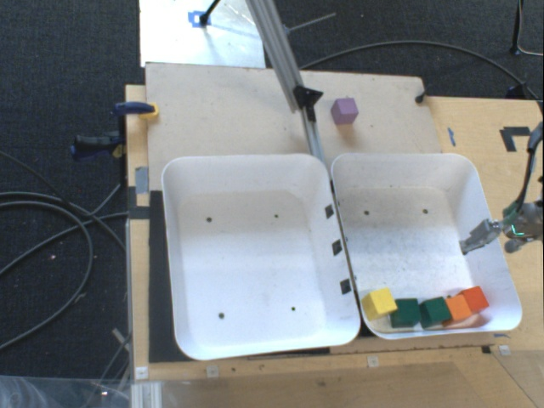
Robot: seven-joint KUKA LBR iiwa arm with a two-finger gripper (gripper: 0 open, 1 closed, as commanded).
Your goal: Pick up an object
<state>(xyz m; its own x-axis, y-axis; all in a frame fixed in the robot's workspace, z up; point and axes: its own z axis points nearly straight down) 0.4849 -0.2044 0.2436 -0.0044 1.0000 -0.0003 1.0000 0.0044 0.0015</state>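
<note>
Hovering tool (476, 238) above five blocks (425, 308) in right bin (476, 185).

No text, label, brand, number or sign can be read anywhere. Small dark marks are seen on the tan wooden bench (476, 134) at the far right, but no letters can be made out in them.

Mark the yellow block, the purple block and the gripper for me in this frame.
yellow block (379, 303), camera view, on its top face.
purple block (344, 110), camera view, on the middle of the cube.
gripper (470, 244), camera view, at the tip of its fingers over the right bin's edge.
</note>
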